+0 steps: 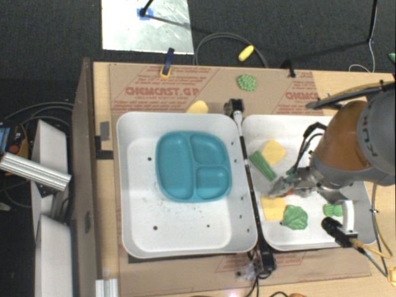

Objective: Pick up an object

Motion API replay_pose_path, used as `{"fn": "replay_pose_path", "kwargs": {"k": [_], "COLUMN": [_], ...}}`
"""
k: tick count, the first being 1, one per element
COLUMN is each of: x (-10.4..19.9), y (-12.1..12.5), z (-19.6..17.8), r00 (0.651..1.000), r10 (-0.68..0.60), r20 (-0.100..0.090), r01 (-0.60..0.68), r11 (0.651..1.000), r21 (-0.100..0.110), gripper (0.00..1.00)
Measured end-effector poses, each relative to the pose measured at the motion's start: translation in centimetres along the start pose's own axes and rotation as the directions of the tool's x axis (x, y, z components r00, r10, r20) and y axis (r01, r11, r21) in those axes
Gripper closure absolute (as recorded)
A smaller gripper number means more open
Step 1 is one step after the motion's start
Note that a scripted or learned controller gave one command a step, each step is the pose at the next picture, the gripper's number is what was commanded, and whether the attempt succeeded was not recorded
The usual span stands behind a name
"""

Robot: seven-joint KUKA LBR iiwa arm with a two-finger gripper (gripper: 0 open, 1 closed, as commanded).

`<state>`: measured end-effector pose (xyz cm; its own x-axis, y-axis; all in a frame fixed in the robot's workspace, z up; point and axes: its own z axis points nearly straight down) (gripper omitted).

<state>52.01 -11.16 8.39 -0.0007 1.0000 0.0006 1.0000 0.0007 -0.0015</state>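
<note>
My gripper [281,188] hangs low over the middle of the right bin [309,125], reaching in from the right. It sits just above a flat yellow piece [273,208] and just below and right of a green stick [262,164]. A yellow wedge [273,150] lies behind the stick. A green leafy piece [295,216] rests near the bin's front, beside the flat yellow piece. A smaller green piece [332,210] lies further right, partly under the arm. I see nothing clearly held.
The left bin [133,166] holds a blue divided plate [193,166]. On the cardboard behind the bins lie a yellow lump [198,107] and a green round piece [247,82]. A black clip [235,108] sits at the bins' shared back corner.
</note>
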Motion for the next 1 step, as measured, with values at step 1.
{"fn": "replay_pose_path", "kwargs": {"k": [1], "x": [0.82], "y": [5.97], "z": [-0.17], "r00": [1.0], "r10": [-0.007], "r20": [0.001], "r01": [0.007], "r11": [1.0], "r21": [-0.009], "gripper": [0.0]}}
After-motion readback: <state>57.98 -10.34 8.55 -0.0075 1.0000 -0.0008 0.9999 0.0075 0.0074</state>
